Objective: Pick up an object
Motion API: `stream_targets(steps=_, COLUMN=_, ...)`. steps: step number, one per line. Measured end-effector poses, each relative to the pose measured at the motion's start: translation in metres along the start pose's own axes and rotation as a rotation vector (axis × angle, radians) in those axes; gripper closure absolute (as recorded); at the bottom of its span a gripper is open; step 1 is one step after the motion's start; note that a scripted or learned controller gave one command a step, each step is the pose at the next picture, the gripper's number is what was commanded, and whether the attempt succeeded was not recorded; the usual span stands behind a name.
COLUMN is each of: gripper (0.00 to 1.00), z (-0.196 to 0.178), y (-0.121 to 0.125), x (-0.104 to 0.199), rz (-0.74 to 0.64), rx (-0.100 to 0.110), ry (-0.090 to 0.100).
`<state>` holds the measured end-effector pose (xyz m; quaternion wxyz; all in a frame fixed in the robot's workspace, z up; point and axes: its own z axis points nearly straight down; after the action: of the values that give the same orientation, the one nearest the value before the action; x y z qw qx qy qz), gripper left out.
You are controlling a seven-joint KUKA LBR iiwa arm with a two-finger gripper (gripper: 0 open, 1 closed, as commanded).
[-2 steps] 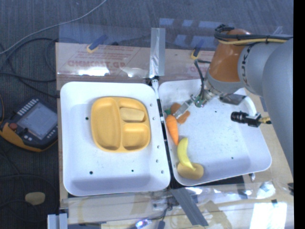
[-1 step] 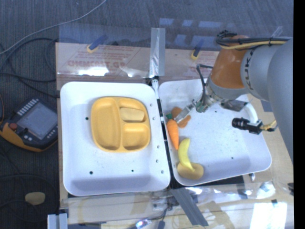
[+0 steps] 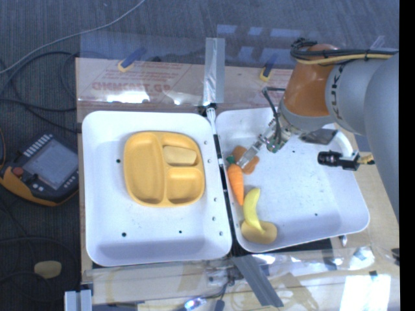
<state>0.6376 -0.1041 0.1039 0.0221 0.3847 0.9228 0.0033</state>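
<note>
While the gripper (image 3: 249, 153) hangs low in the right bin (image 3: 324, 199), I cannot tell its opening or any hold. Just below it lies the carrot (image 3: 236, 183), long axis pointing away from it toward the banana (image 3: 254, 218).

We see a yellow tray (image 3: 163, 168) lying flat in the left bin (image 3: 104, 238). On the carpet (image 3: 39, 37) left of the bench sits a pendant (image 3: 40, 169), with cables (image 3: 39, 83) trailing near it. Cardboard (image 3: 130, 83) lies behind the bins.
</note>
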Motion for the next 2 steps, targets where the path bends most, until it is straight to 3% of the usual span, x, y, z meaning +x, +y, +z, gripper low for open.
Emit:
stream_targets(steps=1, gripper=0.00, z=-0.0024, y=-0.0170, x=0.0146, rz=0.082, rx=-0.009, ry=-0.003)
stream_targets(steps=2, gripper=1.00, z=-0.0119, y=-0.0146, x=0.0166, rz=0.082, rx=-0.010, ry=0.006)
